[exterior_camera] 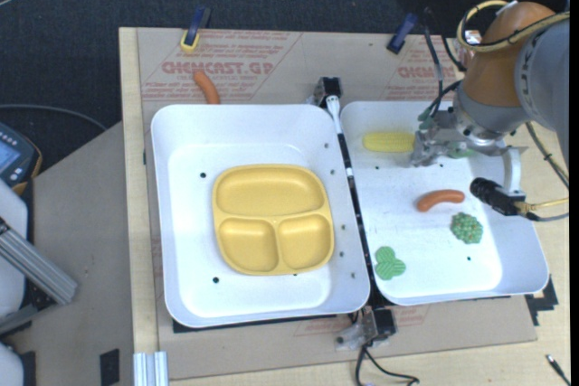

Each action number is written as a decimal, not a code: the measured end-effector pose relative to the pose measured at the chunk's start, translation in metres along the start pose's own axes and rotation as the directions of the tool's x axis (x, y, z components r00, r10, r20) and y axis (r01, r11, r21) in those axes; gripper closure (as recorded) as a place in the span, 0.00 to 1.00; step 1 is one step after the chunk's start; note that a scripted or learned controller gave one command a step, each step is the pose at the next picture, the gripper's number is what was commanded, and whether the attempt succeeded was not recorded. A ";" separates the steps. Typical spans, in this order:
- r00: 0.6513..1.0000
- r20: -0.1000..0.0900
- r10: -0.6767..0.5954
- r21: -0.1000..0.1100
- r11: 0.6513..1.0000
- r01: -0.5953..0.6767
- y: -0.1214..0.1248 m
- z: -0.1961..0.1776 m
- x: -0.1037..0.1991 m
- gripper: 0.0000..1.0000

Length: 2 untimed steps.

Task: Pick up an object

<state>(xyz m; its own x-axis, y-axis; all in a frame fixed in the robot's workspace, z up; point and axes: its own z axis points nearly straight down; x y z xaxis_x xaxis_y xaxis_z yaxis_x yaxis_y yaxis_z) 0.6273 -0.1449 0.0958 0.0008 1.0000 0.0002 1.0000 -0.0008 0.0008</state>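
1. Corn cob [387,141], we noted, lay at the right bin's [507,280] far left.
2. We saw the arm bent down, its gripper [425,147] touching the cob's right end.
3. We could not tell the pincer's state.

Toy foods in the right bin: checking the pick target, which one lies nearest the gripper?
The yellow corn, right beside the gripper; sausage, broccoli and green piece lie farther.

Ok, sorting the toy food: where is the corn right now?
The corn lies in the right bin, near its far left corner, just left of the gripper.
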 end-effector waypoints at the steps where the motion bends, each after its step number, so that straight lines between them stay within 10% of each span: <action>1: 1.000 0.003 0.001 -0.006 1.000 -0.001 0.000 -0.064 -0.004 1.00; 2: 1.000 0.002 -0.002 -0.008 1.000 0.003 0.006 -0.124 0.004 1.00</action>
<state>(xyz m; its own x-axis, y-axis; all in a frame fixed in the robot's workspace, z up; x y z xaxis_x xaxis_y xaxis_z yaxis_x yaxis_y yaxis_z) 0.6332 -0.1414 0.2196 -0.0017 1.0000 -0.0022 1.0000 0.0017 0.0087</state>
